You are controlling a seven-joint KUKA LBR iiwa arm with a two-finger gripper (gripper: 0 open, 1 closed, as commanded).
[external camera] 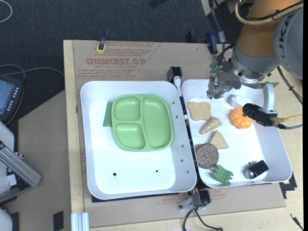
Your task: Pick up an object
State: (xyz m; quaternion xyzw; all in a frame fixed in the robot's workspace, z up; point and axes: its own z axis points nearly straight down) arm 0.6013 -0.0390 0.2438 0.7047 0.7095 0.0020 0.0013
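The grey two-finger gripper (216, 91) hangs low over the far end of the right-hand shallow white bin (276, 150), close to that bin's left wall; whether it is released or clenched I cannot tell, and nothing can be seen held in it. No one object is named for the task; the nearest candidate, by my judgement, is the flat tan square slice of toy bread (198, 110), lying just in front of the gripper and apart from it.

The risks follow from that spot; a thin, flat piece offers little edge to pinch, so a closing grasp may slide over it and come up with nothing; the bin wall is near, so a descent slightly off to the left could strike the rim. Just beyond the slice lies a tan wedge-shaped piece (210, 125); the two sit close enough that a wide grasp may nudge or catch both.

Further out, the round orange toy fruit (240, 119) would probably roll if clipped by the wrist. The green sectioned plastic plate (142, 121) in the left-hand white bin (94, 143) is well apart and, I judge, not at stake.
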